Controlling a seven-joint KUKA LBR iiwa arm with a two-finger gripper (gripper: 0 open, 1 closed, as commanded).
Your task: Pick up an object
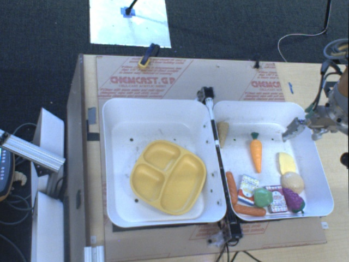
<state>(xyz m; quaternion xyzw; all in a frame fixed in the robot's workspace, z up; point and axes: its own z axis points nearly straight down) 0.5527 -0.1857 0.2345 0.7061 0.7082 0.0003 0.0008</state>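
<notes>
The right bin (322,171) holds small toy foods. An orange carrot (256,153) lies upright in its middle, with a beige cone (223,133) by the left wall. A yellow wedge (287,162), a cream ball (292,182), a purple piece (294,200), a green piece (263,197), two orange-red sausages (232,186) and printed cards (249,189) crowd the front. My gripper (305,132) hangs over the bin's back right corner, open, with nothing between its fingers. It is up and to the right of the carrot.
A yellow divided plate (169,176) lies in the left bin (117,146). A black divider bar (216,146) runs between the bins. A yellow-handled tool (147,57) rests on the bench's back edge. Cables hang at the right.
</notes>
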